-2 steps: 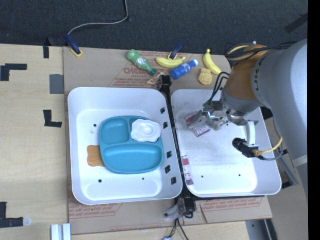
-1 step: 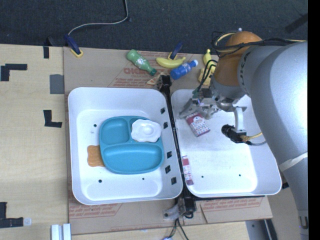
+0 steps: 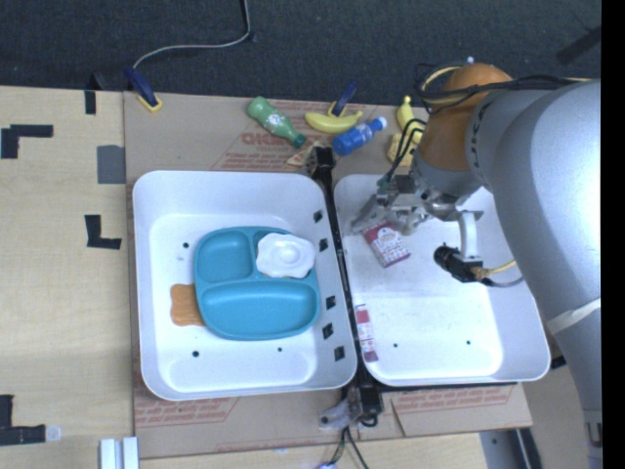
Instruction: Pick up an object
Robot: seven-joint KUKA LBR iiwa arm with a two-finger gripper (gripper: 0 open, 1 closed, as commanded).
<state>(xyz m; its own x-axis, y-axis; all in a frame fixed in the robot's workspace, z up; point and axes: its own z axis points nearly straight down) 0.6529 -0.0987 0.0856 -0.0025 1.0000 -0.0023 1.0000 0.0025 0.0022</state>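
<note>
In the right bin [image 3: 488,350], a small red and white packet [image 3: 391,246] lies flat near the back left. My gripper [image 3: 388,215] hangs just behind and above it, open, its fingers spread to either side of the packet's far end with nothing held between them. A second thin red and white packet [image 3: 364,331] lies against that bin's left wall. The left bin [image 3: 166,360] holds a blue divided plate [image 3: 249,296] with a white lumpy object [image 3: 285,256] on its back right corner. A tan flat piece [image 3: 183,305] pokes out from under the plate's left side.
Behind the bins on the cardboard lie a green bottle [image 3: 273,121], a banana [image 3: 333,120], a blue bottle [image 3: 357,136] and a yellow item [image 3: 405,125]. The grey arm [image 3: 547,184] covers the right bin's back right. A black clip with a yellow cable [image 3: 461,263] hangs off the arm.
</note>
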